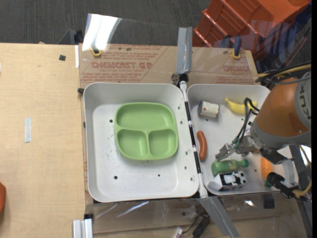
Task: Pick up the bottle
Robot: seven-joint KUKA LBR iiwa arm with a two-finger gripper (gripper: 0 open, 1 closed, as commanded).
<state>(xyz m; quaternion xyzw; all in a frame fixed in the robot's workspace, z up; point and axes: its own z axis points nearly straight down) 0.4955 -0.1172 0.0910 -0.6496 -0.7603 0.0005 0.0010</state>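
The green bottle (229, 166) lies on its side at the right bin's (218, 128) six o'clock. The gripper (229, 151), spread wide (nothing held), is poised just above; it should be lowered squarely across the body before closing.

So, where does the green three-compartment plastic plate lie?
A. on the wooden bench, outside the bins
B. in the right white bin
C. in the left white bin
C: the green three-compartment plastic plate lies flat inside the left white bin, across the divider from the right bin's small items.
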